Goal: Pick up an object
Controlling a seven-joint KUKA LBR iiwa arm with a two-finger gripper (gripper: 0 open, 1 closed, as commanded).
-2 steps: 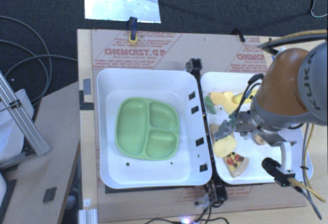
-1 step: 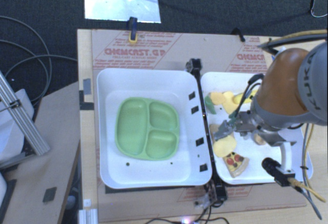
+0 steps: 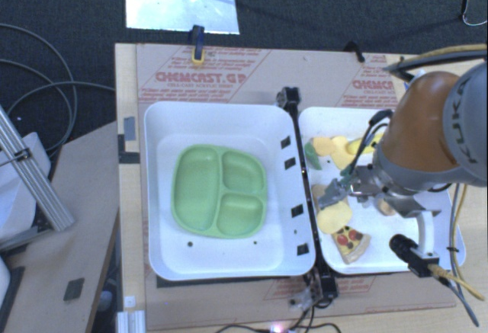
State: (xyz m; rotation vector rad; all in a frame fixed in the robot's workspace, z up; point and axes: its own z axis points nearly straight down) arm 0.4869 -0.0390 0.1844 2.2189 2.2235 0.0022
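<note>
**End effector low in right bin, over yellow toy pieces**

Arm (image 3: 427, 133) in from the right, orange band above the wrist, leaning over the right bin (image 3: 450, 244). End effector (image 3: 333, 193) down at the left part of that bin, metal fingers (image 3: 328, 194) pointing left toward the divider between the bins. Finger state: cannot tell, too small and cluttered to read as spread or pressed together. Nothing visibly pinched between them.

Task things in the right bin:
- pale yellow piece (image 3: 334, 219) just below the end effector, touching or nearly so, can't separate the two
- pizza slice toy (image 3: 351, 242) lower still, near the bin's front edge, just beside the pale yellow piece
- yellow pieces (image 3: 329, 146) near the bin's back-left corner, above the end effector
- small green piece (image 3: 312, 153) just left of those, against the bin wall
- tan piece (image 3: 386, 207) partly hidden under the wrist

Left bin (image 3: 156, 171): green divided plate (image 3: 219, 190) lying flat in the middle, three compartments, well apart from the end effector.

Both bins side by side on the counter (image 3: 252, 76), over printed cardboard. Black clips (image 3: 297, 190) along the shared wall between the bins
</note>
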